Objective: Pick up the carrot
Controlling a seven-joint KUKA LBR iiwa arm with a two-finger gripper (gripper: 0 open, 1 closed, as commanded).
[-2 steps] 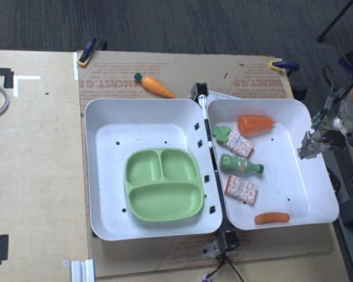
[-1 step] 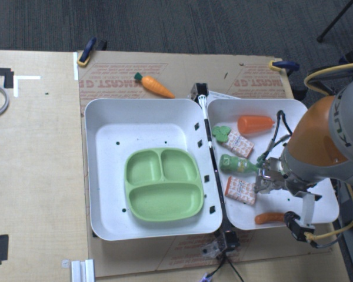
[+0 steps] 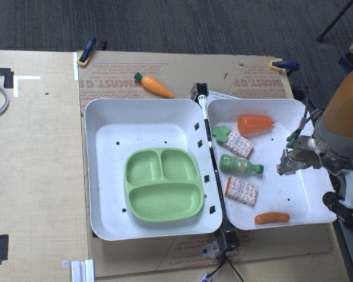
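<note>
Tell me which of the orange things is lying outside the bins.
The carrot with the green top, on the cardboard behind the left bin. The other two orange items lie inside the right bin.

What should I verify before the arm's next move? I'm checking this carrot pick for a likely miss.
1. Carrot located: ok, it lies on the cardboard beyond the left bin, outside both bins.
2. Gripper near the carrot: not ok, it sits over the right bin, far from it.
3. Carrot held: not ok, nothing shows between the fingers.
4. Finger opening: cannot tell.
5. Lookalikes: not ok, an orange pepper-like piece and an orange sausage-like piece lie in the right bin.
</note>
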